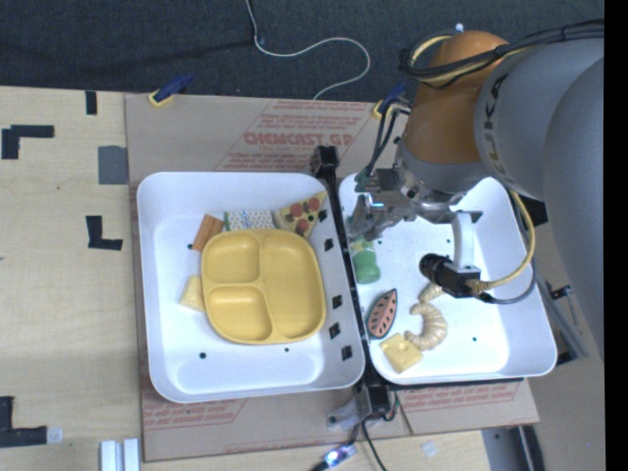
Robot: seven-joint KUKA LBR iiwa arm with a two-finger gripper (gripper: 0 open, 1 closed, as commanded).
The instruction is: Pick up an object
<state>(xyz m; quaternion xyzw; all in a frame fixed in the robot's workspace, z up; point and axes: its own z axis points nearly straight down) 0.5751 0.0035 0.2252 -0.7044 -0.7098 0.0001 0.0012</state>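
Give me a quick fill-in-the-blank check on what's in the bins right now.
1. The yellow divided plate lies in the ____ bin.
2. The gripper hangs just above a small ____ object.
3. The shrimp toy lies in the ____ bin.
4. The yellow cheese wedge sits beside the ____ toy.

Missing words: left; green; right; shrimp

two white bins (157,263) (510,361); one yellow divided plate (263,286); one green piece (366,266); one shrimp (429,324)

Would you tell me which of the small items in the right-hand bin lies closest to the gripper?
The green item, right under the gripper beside the divider. The brown oval piece, shrimp and yellow wedge lie further toward the bin's near edge.
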